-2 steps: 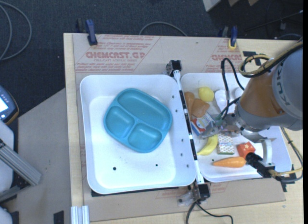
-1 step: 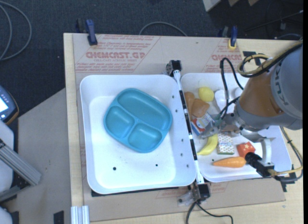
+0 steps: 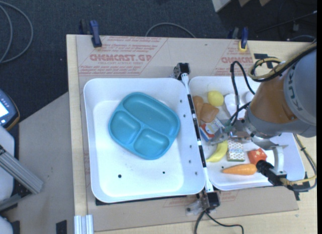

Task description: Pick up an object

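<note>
The right bin point(image 3: 297, 165) holds several small things. A yellow lemon point(image 3: 215, 97) lies at its back. A brown bread-like piece point(image 3: 205, 110) is just in front of the lemon, by the left wall. A small packet with blue and red point(image 3: 211, 128) lies below that. Toward the front are a banana point(image 3: 219, 152), a speckled pale block point(image 3: 235, 152), a red piece point(image 3: 256, 154) and an orange carrot point(image 3: 239, 169). My gripper point(image 3: 235, 130) hangs low over the bin's middle, beside the packet and above the pale block. The grey and orange wrist covers most of it.
A blue divided plate point(image 3: 144, 125) lies in the left bin point(image 3: 100, 172). The ridge where the two bins meet point(image 3: 195, 132) runs just left of the gripper. Blue clamps point(image 3: 94, 30) hold the bench's far edge.
</note>
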